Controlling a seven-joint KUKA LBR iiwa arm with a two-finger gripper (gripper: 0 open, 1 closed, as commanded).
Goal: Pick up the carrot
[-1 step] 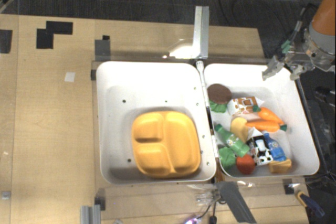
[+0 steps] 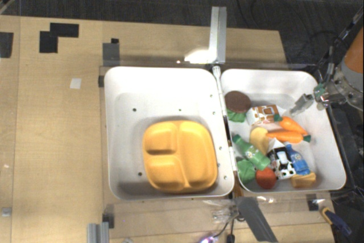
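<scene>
**Carrot lies just left of the pincer**

We see the pincer point(image 2: 302, 103) at the right bin's point(image 2: 335, 176) right rim; whether it is released or clenched we cannot tell. The carrot point(image 2: 293, 124), a smooth, glossy orange taper, lies just below and left of it, untouched, resting against a second orange piece point(image 2: 290, 136). Further left crowd a small carton point(image 2: 264, 114), a brown disc point(image 2: 238, 101) and green toys point(image 2: 248, 151). Far left, a moulded yellow compartment tray point(image 2: 179, 154) fills the other bin point(image 2: 122, 122) on the wooden surface point(image 2: 51, 139).

the arm point(image 2: 354, 68) reaches in from the right, its end effector point(image 2: 302, 103) angled down-left.
</scene>
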